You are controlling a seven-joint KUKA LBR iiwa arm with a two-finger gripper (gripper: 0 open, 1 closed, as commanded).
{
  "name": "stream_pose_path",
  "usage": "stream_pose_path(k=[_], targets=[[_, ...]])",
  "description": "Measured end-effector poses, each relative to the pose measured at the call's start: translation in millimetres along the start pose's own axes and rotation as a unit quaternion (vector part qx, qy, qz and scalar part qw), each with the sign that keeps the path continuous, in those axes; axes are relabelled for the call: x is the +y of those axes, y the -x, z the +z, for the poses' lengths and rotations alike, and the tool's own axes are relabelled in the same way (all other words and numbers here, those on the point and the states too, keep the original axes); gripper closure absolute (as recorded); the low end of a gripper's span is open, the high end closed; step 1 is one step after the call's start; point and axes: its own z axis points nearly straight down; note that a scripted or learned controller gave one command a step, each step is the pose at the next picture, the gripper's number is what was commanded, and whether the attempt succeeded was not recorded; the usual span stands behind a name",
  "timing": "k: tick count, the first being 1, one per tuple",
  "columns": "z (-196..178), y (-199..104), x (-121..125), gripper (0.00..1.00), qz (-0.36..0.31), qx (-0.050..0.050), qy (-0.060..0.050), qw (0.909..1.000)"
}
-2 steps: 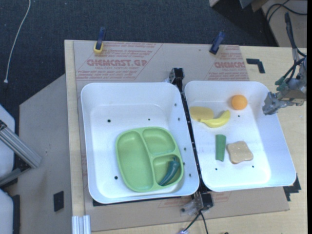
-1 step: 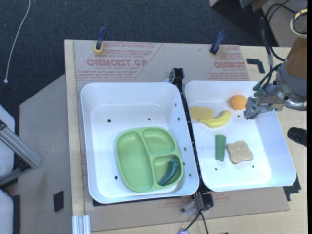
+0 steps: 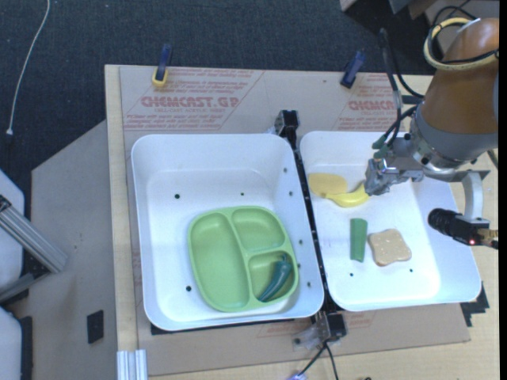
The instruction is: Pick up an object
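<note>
Camera view from above the table (image 3: 127, 172): we are watching the gripper (image 3: 372, 179) hovering low in the right bin (image 3: 444, 291), right at the tip of a yellow banana (image 3: 339, 190) lying near the bin's left wall. We cannot tell whether the gripper is released or clenched, as its end is blurring into the wrist hardware, and we are not seeing the banana held. A green block (image 3: 359, 239) and a tan slice of toast (image 3: 388, 248) are lying just beside each other further down the same bin. In the left bin (image 3: 158, 165), a green divided plate (image 3: 230, 260) is carrying a dark green pepper (image 3: 275, 279). We are judging the banana to be a light, smooth plastic toy, likely slippery, best pinched across its thicker middle. The arm's bulk is cutting off the bin's upper right corner.
</note>
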Motion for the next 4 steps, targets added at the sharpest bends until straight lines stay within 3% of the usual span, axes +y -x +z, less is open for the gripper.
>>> stream_pose_path(k=[2,3,4], targets=[[11.1,-102.2,1.5,1.00,0.000,0.000,-0.001,1.0000],[6.4,-152.4,-9.5,1.00,0.002,-0.001,0.000,1.0000],[6.5,-151.7,-9.4,0.00,0.003,-0.001,0.000,1.0000]])
